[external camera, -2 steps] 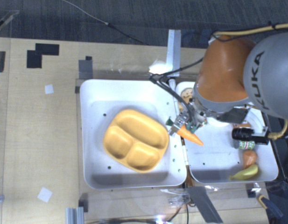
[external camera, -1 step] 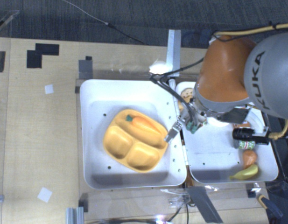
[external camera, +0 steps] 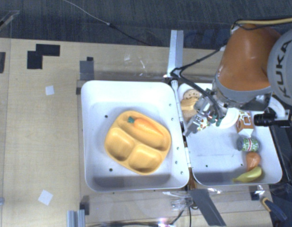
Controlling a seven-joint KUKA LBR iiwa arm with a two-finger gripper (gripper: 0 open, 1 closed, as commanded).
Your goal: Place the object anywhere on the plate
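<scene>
Lying nearest in the right bin: 1 banana. Sitting further back in the left bin, on the plate, in its far compartment: 1 carrot, seemingly the task's object. Hovering just right of the bins' shared wall: the gripper, opening impossible to tell. Possibly risking clipping that wall, jolting the plate and rolling the carrot off.

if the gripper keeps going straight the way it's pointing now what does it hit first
The two-finger gripper points down and toward the left bin. Straight on, it would likely meet the right white bin's bare floor close to the wall between the bins, before reaching the yellow divided plate. Depth is unclear.
</scene>
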